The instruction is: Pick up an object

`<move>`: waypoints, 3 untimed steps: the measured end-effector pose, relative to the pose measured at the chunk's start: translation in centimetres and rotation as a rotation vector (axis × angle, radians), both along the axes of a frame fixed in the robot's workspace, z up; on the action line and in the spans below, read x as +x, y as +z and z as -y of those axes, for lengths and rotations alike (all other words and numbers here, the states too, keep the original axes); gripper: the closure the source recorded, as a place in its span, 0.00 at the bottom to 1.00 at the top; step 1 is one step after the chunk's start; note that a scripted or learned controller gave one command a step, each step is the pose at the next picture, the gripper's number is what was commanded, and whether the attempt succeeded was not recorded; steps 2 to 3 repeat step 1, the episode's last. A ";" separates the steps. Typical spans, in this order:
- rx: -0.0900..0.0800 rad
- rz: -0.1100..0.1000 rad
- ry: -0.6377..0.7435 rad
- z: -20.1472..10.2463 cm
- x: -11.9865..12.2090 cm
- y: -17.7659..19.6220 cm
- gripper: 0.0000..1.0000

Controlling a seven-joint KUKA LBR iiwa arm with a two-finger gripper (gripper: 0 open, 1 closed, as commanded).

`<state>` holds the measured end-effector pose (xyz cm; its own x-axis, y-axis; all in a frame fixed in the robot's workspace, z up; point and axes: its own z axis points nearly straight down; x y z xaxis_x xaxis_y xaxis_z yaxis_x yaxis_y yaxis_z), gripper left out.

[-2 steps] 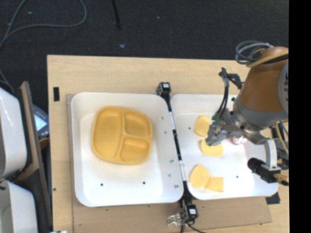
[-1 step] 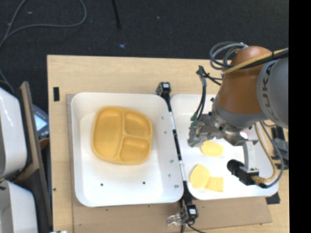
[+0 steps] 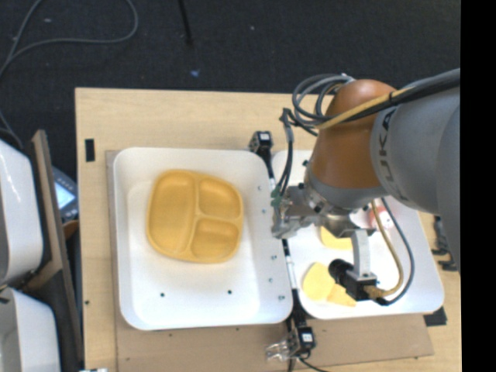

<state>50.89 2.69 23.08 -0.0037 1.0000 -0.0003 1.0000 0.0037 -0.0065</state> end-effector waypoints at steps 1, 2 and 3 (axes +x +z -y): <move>0.000 0.000 0.000 -5.2 0.9 -0.2 1.00; 0.000 0.000 0.000 -5.2 0.9 -0.2 1.00; 0.000 0.000 0.000 -5.2 0.9 -0.2 1.00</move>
